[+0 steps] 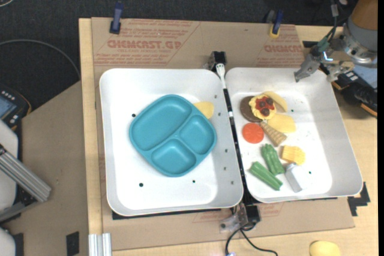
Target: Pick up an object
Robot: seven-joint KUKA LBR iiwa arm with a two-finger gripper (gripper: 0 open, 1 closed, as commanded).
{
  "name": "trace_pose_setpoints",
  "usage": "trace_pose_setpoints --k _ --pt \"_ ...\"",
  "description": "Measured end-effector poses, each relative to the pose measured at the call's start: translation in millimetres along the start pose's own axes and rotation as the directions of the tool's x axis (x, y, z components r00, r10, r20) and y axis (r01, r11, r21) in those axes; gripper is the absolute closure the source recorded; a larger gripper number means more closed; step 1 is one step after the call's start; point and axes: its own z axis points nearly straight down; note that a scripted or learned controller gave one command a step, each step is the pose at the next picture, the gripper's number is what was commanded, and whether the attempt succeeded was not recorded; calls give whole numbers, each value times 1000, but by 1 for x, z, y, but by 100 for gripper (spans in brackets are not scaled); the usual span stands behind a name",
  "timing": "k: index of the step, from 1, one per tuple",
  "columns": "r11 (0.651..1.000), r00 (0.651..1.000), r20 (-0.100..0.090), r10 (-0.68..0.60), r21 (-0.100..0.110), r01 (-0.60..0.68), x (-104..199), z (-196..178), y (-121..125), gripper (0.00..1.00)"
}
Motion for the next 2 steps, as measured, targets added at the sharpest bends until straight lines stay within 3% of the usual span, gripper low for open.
trace_pose_setpoints --k 1,2 --pt "1000 1000 6 -1 -20 2 21 -228 -73 0" --pt "1000 1000 5 -2 -7 2 21 -227 -71 100"
